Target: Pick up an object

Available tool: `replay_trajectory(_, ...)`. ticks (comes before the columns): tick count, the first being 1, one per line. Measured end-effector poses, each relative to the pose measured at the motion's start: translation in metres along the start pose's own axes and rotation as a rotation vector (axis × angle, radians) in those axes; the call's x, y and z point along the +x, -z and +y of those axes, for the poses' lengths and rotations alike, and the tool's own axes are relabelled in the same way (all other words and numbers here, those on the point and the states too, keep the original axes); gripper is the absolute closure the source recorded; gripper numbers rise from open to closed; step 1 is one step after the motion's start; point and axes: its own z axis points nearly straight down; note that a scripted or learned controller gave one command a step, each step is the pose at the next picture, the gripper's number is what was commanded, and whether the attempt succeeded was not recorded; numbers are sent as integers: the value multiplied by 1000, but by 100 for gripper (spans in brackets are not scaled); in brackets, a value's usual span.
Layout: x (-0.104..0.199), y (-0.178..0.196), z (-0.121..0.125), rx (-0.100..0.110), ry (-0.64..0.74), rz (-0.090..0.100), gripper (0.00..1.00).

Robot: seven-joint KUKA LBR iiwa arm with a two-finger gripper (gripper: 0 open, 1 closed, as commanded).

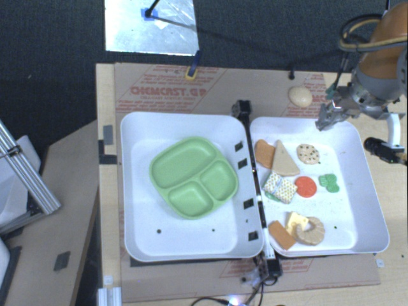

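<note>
Currently hand [324,121] at 1 o'clock rim of right bin [368,190] — grip state unclear; descend squarely over cookie [308,153], isolated, avoiding rim.

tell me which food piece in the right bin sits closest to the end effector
The chocolate chip cookie, round and tan with dark dots, lies nearest the end effector, at the bin's far side; the other pieces lie farther down.

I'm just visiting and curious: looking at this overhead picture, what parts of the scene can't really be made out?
- Gripper: too small and blurred in the camera view to tell its state.
- Arm: cut off by the right edge.
- Yellow piece: partly covered by the tan ring-shaped item.
- Patterned block: its print is too small to read.
- Egg-like object behind the right bin: too blurred to identify.
</note>
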Motion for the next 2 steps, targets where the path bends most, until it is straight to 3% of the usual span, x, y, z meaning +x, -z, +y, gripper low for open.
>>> replay_trajectory(1, 0, 18, 1, 2, 2, 1, 100)
replay_trajectory(2, 53, 9, -4, 7, 7, 3, 100)
